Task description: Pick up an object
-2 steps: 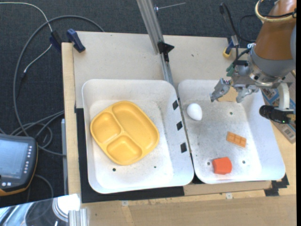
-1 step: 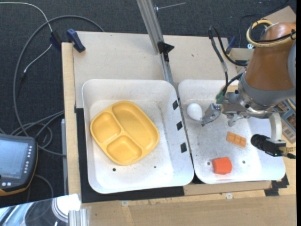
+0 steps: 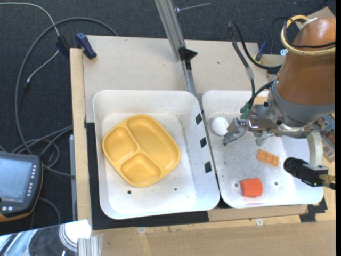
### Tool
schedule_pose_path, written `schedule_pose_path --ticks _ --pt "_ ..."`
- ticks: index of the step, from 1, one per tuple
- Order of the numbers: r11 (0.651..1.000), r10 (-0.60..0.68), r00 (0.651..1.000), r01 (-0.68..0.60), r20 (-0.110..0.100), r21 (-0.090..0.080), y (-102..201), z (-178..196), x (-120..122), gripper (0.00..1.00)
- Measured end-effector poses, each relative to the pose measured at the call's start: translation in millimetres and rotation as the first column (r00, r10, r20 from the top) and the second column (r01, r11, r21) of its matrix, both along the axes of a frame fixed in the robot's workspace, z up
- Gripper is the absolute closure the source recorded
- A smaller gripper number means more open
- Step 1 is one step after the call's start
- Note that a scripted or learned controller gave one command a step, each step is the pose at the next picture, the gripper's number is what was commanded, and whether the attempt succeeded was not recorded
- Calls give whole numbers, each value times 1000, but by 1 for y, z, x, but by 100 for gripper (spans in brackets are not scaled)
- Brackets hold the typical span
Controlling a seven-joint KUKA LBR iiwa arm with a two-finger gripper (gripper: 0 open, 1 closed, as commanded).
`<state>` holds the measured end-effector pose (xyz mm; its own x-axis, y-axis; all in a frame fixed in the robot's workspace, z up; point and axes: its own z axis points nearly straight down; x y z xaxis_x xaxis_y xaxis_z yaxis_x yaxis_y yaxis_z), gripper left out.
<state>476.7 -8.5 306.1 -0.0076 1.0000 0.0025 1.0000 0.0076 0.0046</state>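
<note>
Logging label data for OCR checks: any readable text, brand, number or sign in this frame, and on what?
None readable.
Handheld pendant at the left edge: its screen is lit but too blurred to read.
Yellow divided plate, white ball, orange block, orange bar: no markings visible.
Tool: no legible label.

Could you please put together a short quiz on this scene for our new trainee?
1. True or false: the yellow three-compartment plastic plate lies in the right white bin.
2. Which item lies nearest the gripper? A) the small white ball B) the orange-red block C) the flat tan waffle-patterned piece
3. Fill in: the blue clamp sits at the bench's far ____ corner in the camera view.

Key: 1 false, it lies in the left white bin; 2 A; 3 left.
</note>
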Motion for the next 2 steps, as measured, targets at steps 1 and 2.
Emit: schedule_pose_path --ticks 1,2 --pt "1000 -9 1000 9 -11 -3 -17 -73 64 0" --pt "1000 -15 1000 14 -11 -4 -125 -100 53 0"
